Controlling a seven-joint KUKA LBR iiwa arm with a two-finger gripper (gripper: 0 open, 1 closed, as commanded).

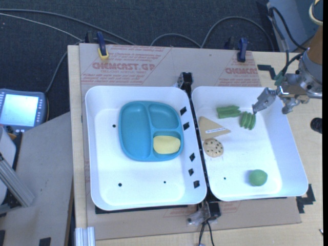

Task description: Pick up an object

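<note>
Over the right bin's (294, 152) far right corner the gripper (275, 101) hangs released, fingers spread, nothing between them. Your likeliest target, the green pieces (237, 115), lies just left of the fingertips, apart from them. Straddle one piece across its narrow side and descend square. Mind the right wall close beside the wrist; the wedge (211, 128) and cookie (212, 147) sit nearer, the green ball (258, 177) well apart with open floor around it
</note>
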